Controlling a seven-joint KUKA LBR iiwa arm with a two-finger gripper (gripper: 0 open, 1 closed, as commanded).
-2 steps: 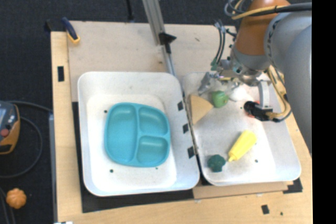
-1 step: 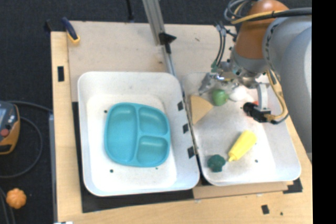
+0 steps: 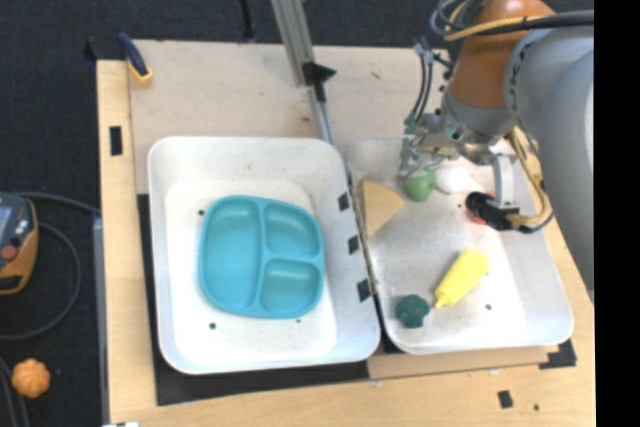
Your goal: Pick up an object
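The gripper hangs over the far left part of the right bin, right above a small green ball-like object and beside a white object. Its fingertips reach down to the green object, touching or nearly so. A tan wedge lies at the bin's left wall, a yellow bottle-shaped toy sits near the middle front, and a dark green lump rests at the front left.
The left bin holds a turquoise divided plate. A metal post slants up behind the bins. Black cable loops off the wrist over the right bin. An orange ball lies off the bench at lower left.
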